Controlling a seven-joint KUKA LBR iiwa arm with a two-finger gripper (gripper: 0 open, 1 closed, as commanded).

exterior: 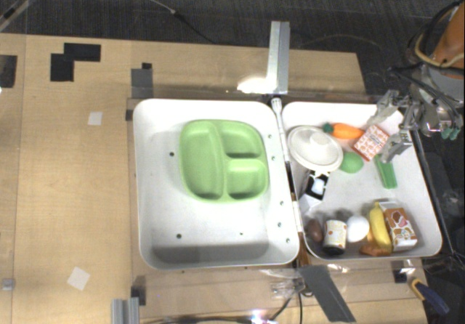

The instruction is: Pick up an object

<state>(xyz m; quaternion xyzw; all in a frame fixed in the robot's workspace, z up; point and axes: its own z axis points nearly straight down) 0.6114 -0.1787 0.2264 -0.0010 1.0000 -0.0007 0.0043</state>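
My gripper (393,125) hangs over the far right corner of the right bin (429,199), its two grey fingers spread open. A red-and-white patterned packet (370,142) lies just left of the fingertips, and its pale end reaches under the gap between them. I cannot tell whether the fingers touch it. Close by lie an orange carrot (344,130), a green ball (352,163) and a green stick (386,173). A white bowl (314,148) sits upside down at the bin's left.
Along the right bin's near edge sit a brown lump (314,229), a small can (334,234), a white egg (357,228), a banana (378,224) and a juice carton (399,228). The left bin (156,192) holds a green divided plate (221,159).
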